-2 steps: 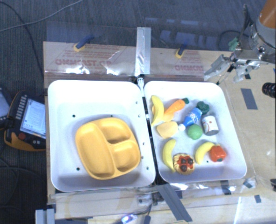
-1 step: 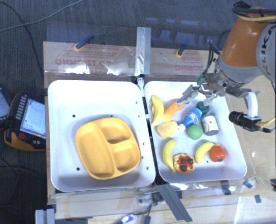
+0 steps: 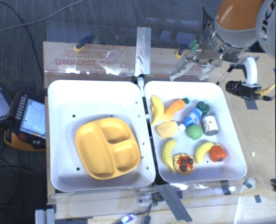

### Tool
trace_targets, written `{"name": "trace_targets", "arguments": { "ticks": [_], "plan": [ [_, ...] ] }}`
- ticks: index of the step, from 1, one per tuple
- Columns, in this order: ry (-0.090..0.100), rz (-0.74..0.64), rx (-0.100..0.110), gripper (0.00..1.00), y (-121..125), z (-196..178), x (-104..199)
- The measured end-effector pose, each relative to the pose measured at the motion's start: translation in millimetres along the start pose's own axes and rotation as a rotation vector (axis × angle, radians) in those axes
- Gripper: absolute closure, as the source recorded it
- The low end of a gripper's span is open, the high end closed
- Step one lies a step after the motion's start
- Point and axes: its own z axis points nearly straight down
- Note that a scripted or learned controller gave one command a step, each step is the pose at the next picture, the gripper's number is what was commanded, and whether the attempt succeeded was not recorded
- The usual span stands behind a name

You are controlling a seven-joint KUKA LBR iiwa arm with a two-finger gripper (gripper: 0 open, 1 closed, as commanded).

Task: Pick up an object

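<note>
Hovering over the far rim of the right bin (image 3: 231, 125) with jaws spread apart and nothing held between them. Reaching in from the right on the grey arm (image 3: 268, 13) with its orange band (image 3: 240, 6), well above the toys and touching none.

Lying untouched in that right bin, all the pickable things, crowded toward the middle:
- along the left wall, a banana (image 3: 156, 108), upright in the view, with an orange carrot (image 3: 174, 106) just beside it;
- below those, a pale yellow wedge (image 3: 167, 129), touching or nearly touching a blue bottle (image 3: 192, 116);
- near the far right, a dark green piece (image 3: 203, 106), too small to name;
- just under it, a small white can (image 3: 210, 124), tilted, next to a green ball (image 3: 195, 131);
- toward the near wall, a second banana (image 3: 168, 154), a berry tart (image 3: 183, 162) against its lower end, a third banana (image 3: 203, 150), and a red tomato (image 3: 217, 153) touching that banana's tip.

Sitting alone in the left bin (image 3: 58, 106), a yellow divided plate (image 3: 107, 146), slightly turned, near the bin's middle.

Resting side by side on the tabletop (image 3: 259, 139), both bins, walls touching. Off to the left, on the dark floor, a handheld control pendant (image 3: 28, 122) with a lit screen.
</note>
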Motion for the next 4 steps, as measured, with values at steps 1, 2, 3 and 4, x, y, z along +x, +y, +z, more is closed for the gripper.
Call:
{"name": "trace_targets", "arguments": {
  "ticks": [1, 2, 3, 4],
  "plan": [
    [0.0, -0.019, 0.004, 0.0, -21, 133, -70],
    [0.002, -0.2, 0.002, 0.0, -6, 233, -81],
    [0.014, -0.112, 0.025, 0.0, 39, 252, -89],
    [-0.003, -0.079, -0.012, 0.0, -33, 250, -124]
  ]
}}
